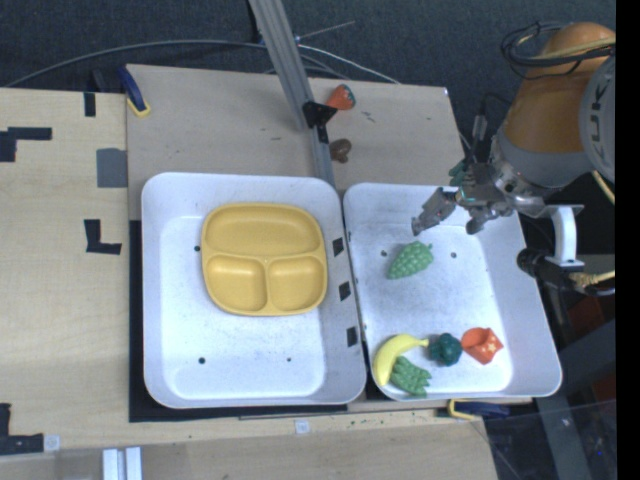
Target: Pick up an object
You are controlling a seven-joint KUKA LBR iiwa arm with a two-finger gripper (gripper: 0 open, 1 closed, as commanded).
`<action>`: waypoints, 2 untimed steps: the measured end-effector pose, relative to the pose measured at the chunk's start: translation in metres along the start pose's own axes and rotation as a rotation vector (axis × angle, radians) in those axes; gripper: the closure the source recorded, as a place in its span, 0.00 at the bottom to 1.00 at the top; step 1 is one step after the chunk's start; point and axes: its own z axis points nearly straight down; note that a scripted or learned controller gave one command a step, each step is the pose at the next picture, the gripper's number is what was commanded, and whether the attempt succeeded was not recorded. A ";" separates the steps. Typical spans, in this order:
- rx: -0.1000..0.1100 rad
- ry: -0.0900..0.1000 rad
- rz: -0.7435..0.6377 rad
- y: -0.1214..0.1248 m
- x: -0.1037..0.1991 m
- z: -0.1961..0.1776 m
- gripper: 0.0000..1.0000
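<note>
In the right bin (500, 288) a green bunch of grapes (410, 260) lies near the middle. At the bin's front edge sit a yellow banana (392, 351), a small green leafy piece (410, 376), a dark green broccoli-like piece (445, 349) and an orange-red piece (482, 345). My gripper (455, 215) hangs over the back of the right bin, up and to the right of the grapes. Its fingers (432, 214) are spread apart with nothing between them.
The left bin (170, 298) holds a yellow three-compartment plate (265, 256). A grey slanted pole (285, 48) crosses the bench behind the bins, with a small orange clip (341, 96) beside it. The arm's orange band (560, 78) is at the right.
</note>
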 end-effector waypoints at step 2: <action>0.004 -0.001 0.001 0.003 -0.002 0.045 0.00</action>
